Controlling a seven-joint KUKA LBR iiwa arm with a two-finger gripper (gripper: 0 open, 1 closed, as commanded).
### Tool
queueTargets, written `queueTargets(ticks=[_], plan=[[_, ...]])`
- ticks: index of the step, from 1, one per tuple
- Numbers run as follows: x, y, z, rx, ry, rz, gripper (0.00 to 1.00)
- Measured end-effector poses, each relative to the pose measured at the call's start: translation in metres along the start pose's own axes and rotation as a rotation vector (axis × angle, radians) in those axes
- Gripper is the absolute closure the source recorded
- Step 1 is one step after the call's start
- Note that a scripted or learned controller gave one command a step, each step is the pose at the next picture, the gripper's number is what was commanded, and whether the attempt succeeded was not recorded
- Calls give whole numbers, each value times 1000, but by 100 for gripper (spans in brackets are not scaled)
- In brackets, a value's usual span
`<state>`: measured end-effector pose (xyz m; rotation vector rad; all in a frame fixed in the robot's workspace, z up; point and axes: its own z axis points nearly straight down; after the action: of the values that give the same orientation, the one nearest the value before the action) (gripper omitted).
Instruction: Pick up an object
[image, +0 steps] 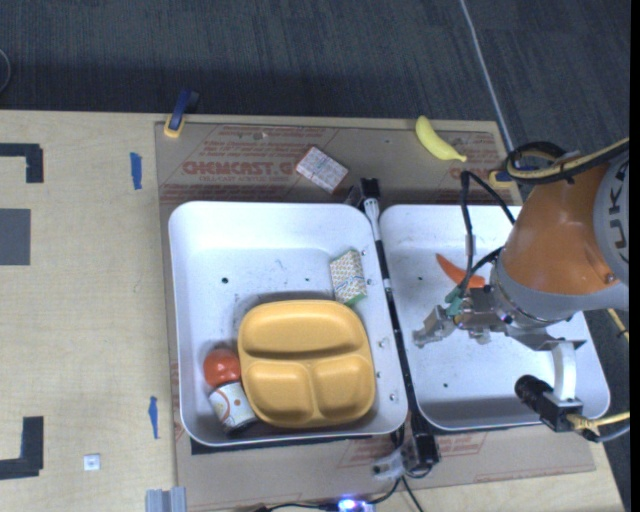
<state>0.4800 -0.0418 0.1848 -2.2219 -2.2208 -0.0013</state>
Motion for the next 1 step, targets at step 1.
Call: queueTargets(ticks=[1], plan=[[-60,-1,67,2,0,1,0]])
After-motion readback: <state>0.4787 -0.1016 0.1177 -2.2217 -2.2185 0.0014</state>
